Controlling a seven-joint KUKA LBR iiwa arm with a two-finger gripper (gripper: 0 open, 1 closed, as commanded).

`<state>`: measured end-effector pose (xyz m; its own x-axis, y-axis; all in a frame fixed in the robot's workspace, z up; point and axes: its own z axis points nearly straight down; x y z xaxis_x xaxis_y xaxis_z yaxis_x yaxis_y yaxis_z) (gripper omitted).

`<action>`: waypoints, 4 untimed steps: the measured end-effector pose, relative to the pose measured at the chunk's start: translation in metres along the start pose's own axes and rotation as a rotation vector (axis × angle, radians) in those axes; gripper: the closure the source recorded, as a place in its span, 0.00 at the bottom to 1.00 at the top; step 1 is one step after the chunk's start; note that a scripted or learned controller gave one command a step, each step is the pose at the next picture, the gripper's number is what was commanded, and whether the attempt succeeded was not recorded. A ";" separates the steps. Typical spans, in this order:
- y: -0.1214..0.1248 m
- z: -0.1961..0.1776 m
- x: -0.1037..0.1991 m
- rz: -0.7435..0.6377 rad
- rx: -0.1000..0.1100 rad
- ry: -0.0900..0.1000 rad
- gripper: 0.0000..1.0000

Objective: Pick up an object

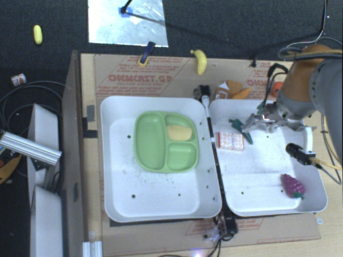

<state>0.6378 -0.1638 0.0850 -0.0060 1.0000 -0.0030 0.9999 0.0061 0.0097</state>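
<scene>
Observed from the remote station: the arm (308, 84) enters from the right and reaches over the far part of the right bin (262, 171); the gripper (251, 125) sits low over that bin's far left quarter; I cannot tell from this view whether it is apart or closed, nor whether it has hold of anything.

Right bin contents: a teal object (239, 128) lies directly at the gripper's tip, touching it or just beside it, I cannot tell which; a red-and-white packet (231, 141) lies flat just near of the teal object, close to the bin's left wall; a bunch of purple grapes (292, 186) rests in the near right corner, well apart from the gripper.

Left bin (123, 197) contents: a green plate (155, 143) with three compartments lies flat near the middle; a yellow piece (179, 131) sits in its far right compartment.

Outside the bins: a banana (200, 62) lies on the cardboard sheet (134, 78) beyond the far edge, roughly in line with the seam between the two bins; an orange item (236, 90) rests just beyond the right bin's far left corner.
</scene>
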 end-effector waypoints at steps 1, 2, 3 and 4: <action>0.001 -0.016 -0.003 0.001 -0.006 -0.003 1.00; 0.001 -0.015 -0.003 0.000 -0.005 -0.003 0.00; 0.013 -0.017 0.046 -0.002 0.006 0.004 0.00; 0.029 -0.002 0.055 -0.005 0.038 0.013 0.00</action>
<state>0.6661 -0.1087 0.0875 -0.0113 0.9999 0.0105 0.9995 0.0116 -0.0287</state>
